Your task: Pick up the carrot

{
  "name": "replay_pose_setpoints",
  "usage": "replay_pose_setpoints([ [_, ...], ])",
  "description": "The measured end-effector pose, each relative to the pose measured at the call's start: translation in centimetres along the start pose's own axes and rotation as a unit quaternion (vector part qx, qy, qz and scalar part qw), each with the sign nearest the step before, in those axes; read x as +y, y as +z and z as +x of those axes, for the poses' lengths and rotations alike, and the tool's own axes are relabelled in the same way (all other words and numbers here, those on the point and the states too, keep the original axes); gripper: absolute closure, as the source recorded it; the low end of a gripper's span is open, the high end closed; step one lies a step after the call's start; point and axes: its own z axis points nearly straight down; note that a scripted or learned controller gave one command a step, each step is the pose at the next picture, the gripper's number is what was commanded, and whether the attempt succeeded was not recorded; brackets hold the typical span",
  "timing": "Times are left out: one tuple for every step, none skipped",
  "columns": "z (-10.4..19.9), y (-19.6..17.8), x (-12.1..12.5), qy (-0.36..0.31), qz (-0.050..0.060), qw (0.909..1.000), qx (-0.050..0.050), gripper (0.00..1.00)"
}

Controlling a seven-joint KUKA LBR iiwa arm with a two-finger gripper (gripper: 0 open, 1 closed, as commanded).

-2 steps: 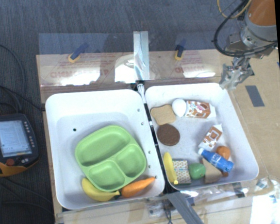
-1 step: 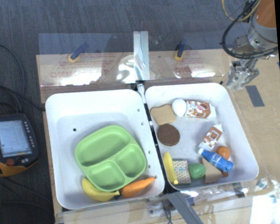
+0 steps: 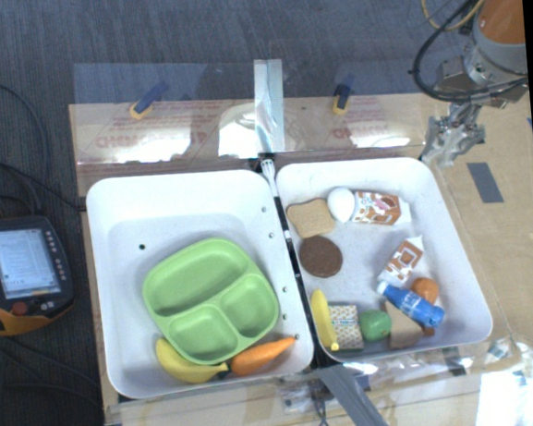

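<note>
Carrot (image 3: 262, 354) at left bin's (image 3: 114, 267) front edge, claw (image 3: 449, 141) past right bin's (image 3: 453, 228) far corner, opening unclear

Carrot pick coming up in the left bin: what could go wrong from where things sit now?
1. The carrot lies against the left bin's front wall, touching the green tray and the banana; the end effector may have little room beside it.
2. A slightly off descent could hit the tray or grab the banana instead.
3. The end effector is outside the right bin's far corner, so it must cross the divider.
</note>
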Motion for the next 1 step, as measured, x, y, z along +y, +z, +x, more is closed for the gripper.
replay_pose_setpoints([
  [1.94,2.27,-0.48,-0.045,-0.002,0.999,0.002,1.0],
])
